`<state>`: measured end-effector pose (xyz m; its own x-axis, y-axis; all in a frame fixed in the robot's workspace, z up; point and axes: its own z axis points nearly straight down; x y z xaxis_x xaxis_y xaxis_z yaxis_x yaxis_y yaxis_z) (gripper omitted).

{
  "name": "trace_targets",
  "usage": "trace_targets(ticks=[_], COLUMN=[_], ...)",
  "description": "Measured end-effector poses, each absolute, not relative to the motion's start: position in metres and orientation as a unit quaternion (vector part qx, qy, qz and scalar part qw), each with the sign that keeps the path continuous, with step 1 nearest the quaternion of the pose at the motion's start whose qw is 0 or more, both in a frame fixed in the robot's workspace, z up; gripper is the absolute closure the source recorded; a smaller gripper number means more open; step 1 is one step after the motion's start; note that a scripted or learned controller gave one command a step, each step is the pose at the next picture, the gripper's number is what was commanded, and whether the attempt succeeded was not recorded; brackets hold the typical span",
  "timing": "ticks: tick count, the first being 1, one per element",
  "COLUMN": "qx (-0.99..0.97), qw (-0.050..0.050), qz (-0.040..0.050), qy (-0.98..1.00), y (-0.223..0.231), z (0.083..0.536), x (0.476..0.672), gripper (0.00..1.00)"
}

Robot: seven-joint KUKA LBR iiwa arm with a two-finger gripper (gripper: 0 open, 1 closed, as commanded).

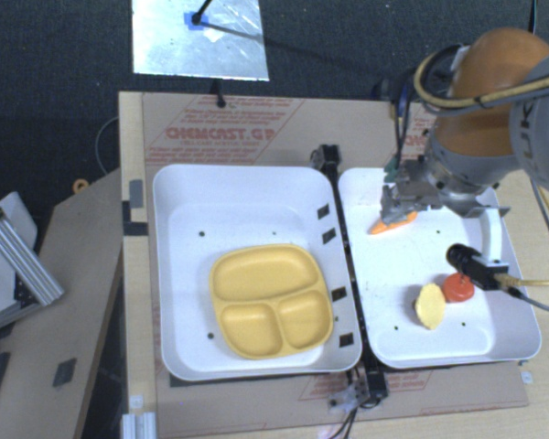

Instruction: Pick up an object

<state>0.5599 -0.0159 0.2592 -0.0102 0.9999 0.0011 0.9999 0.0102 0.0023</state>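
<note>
Jaws sit over the orange carrot-like piece by the far wall of the right bin, their opening impossible to tell; an off-centre pinch could squirt it loose.

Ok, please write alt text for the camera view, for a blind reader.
The arm's tool is down at an orange object near the back of the right bin, which also holds a yellow piece and a red piece. The left bin holds a yellow divided tray.

Two white bins; one yellow tray; one orange carrot; one yellow lump; one red lump
</note>
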Motion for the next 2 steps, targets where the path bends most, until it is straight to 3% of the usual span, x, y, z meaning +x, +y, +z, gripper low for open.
trace_targets(ticks=[1,2], qx=[0.703,0.703], qw=[0.0,0.0], qz=[0.0016,0.0015], qy=[0.711,0.711], y=[0.039,0.093], z=[0.258,0.259], x=[0.569,0.565], gripper=[1.0,1.0])
